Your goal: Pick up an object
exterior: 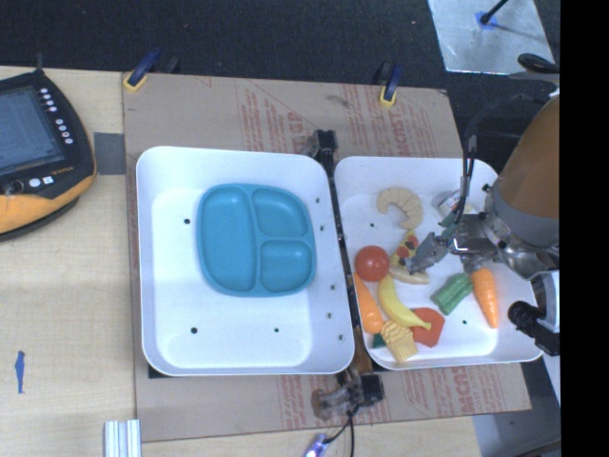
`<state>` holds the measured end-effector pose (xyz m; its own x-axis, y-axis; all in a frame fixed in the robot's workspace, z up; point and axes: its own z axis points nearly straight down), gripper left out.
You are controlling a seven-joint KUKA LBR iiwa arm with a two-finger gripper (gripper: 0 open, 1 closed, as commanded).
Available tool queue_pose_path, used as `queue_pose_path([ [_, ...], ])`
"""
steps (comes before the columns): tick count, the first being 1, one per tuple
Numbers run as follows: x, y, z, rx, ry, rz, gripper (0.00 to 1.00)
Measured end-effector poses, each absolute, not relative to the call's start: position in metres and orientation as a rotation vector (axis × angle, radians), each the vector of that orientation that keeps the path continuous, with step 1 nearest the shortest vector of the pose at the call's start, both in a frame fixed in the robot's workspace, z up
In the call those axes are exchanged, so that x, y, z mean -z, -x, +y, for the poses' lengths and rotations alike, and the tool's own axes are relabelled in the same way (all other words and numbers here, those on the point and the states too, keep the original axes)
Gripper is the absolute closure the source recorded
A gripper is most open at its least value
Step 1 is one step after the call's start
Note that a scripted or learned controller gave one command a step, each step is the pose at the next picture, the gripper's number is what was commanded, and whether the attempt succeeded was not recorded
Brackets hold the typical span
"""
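Down in the right bin (476,174) you had the toy food bunched toward the near-left part: a red tomato (372,262), a yellow banana (398,305) curving below it, an orange piece (367,305) against the bin's left wall, a corn cob (399,342) at the near edge and a red piece (433,327) just beside the banana. A beige croissant (401,204) lay apart toward the far side. A green vegetable (452,292) and an orange carrot (486,296) lay side by side nearer the arm.

Your claw (425,252) was low over a small multicoloured item (410,260) on a flat tan piece (410,276), just right of the tomato. You could not tell from this slant how wide the claw stood, nor whether it had anything gripped. The grey wrist (490,231) and orange band (533,165) reached in behind it.

Your left bin (162,255) carried a blue divided plate (256,239), lying flat near its middle. Both bins sat on a cardboard sheet (238,108) clamped to the surface (57,350), and a teach pendant (38,150) rested at the far left.
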<state>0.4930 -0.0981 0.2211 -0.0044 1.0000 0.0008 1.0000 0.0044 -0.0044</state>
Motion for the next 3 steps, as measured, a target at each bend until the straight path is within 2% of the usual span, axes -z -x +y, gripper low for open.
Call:
queue_pose_path([
  [1, -0.091, -0.522, -0.111, -0.006, 2.212, -2.225, 0.0],
  [2, -0.101, -0.522, -0.113, -0.009, 2.209, -2.231, 1.0],
  [3, -0.228, -0.537, -0.046, -0.002, 2.214, -2.227, 1.0],
])
